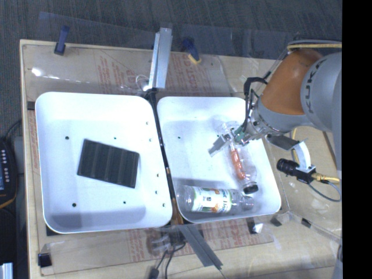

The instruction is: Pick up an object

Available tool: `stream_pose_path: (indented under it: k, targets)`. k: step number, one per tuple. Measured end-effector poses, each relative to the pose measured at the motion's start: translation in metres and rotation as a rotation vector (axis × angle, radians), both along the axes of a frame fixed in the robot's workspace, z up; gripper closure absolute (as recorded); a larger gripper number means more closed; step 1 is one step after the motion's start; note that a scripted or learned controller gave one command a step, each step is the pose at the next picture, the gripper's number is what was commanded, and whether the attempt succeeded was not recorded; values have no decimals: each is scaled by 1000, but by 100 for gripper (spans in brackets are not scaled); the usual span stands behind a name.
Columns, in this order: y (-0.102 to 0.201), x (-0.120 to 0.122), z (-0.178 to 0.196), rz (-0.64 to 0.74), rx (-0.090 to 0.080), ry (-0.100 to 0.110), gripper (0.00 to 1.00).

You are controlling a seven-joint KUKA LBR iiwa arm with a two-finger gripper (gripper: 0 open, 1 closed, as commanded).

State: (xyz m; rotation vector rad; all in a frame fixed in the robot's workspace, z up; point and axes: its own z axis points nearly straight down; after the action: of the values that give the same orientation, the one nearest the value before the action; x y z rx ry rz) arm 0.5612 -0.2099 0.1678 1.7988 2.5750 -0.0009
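Objects for picking lie in the right white bin [174,156]: a small clear plastic bottle with orange content [239,164] and a larger clear bottle with a green and white label [215,199], lying on its side along the near wall. I think both rolled there because they are round, so they rest where the floor meets the wall. The grey two-finger gripper [224,142] is low in this bin, near the top end of the small bottle. How wide it stands I cannot tell (metal and clear plastic mix together there), and I see nothing clearly between its fingers. A dark flat ribbed rectangular panel [108,163] lies in the left white bin [52,121].
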Motion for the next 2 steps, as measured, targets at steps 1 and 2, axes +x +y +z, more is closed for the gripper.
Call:
stream_pose_path:
  k: [1, 2]
  targets:
    - [-1, -4, 23, 18, 0, 0, 0]
    - [1, -11, 32, 64, 2, 3, 0]
